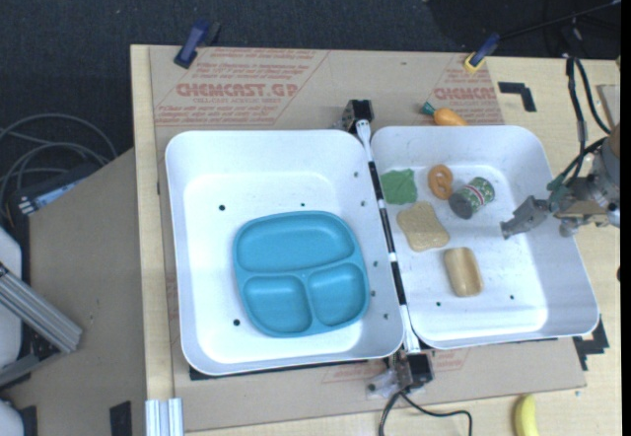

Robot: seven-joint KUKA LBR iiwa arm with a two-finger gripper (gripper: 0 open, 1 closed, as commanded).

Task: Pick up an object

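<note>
Fig. legend. Two white bins are being borne side by side on a bench (246, 89) topped w/ printed cardboard. The arm is being extended in from the right edge, approx. level, over the right rim of the right bin (567, 266); its wrist is seen at the frame's right margin and the gripper (520, 220) is being pointed leftward, toward the bin's interior, at about mid-height of the right wall. No object is seen between the fingers; whether they are spread or closed cannot be told at this res.

Candidate objects, all lying in the right bin: a green piece (399, 186) near the top-left corner, beside the divider; an orange ring (440, 181) just right of it; a small can w/ green label (472, 197), on its side, touching or nearly touching the ring, and the object nearest the gripper yet apart from it; a tan slice (423, 227) by the left wall, mid-bin; a tan loaf-like piece (462, 271) toward the bottom edge.

The left bin (197, 168) is being occupied by a blue 3-compartment plate (301, 271), toward its bottom-right.
</note>
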